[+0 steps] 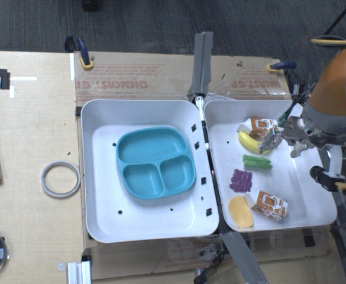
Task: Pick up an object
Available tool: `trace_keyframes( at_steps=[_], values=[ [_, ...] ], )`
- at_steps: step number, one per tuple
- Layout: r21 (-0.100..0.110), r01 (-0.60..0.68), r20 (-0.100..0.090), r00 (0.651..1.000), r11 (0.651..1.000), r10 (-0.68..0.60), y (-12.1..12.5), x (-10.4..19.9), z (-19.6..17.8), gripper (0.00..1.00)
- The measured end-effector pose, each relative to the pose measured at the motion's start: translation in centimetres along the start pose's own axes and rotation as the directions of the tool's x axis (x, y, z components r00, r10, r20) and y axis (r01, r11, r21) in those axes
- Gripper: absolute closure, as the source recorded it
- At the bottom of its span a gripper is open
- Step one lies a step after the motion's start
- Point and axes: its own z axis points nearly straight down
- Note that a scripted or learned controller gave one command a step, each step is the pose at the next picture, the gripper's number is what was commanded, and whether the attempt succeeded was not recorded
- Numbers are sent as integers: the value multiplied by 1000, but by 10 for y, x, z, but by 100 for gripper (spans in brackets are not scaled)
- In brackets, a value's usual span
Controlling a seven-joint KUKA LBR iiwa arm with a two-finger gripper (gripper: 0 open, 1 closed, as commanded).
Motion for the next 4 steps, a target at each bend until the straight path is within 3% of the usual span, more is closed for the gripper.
trace_keyframes(
  at_steps=[1,2,3,4],
  values=[
    [-1,40,1,999,999,-40,23,22,51,0],
    [0,42,1,999,999,-42,24,22,41,100],
    [0,42,1,999,999,-42,24,22,42,0],
    [0,174,0,985,985,-174,-28,62,51,0]
  ],
)
